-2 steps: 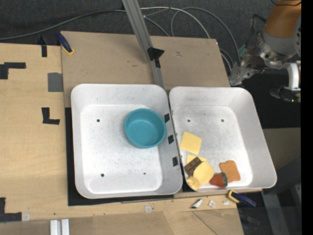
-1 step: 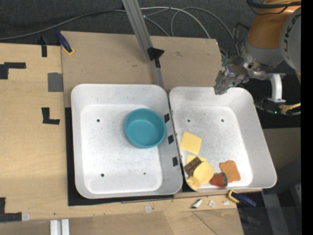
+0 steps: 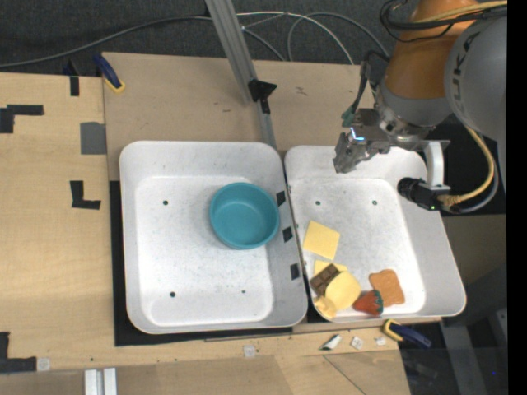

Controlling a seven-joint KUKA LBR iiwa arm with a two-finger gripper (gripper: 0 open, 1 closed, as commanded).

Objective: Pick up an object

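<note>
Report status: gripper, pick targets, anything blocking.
Gripper over right bin's far edge, nothing visibly held. Food pieces clustered at near end, untouched. Blue bowl in left bin. Nothing in the way.

The arm [image 3: 461,48] runs off the frame's right edge.

Arm over the right bin, toys below

The gripper [image 3: 349,156] hangs above the right bin's [image 3: 428,245] far edge; a blue bowl [image 3: 243,214] sits in the left bin [image 3: 148,245], yellow pieces [image 3: 322,240] clustered near front.
</note>
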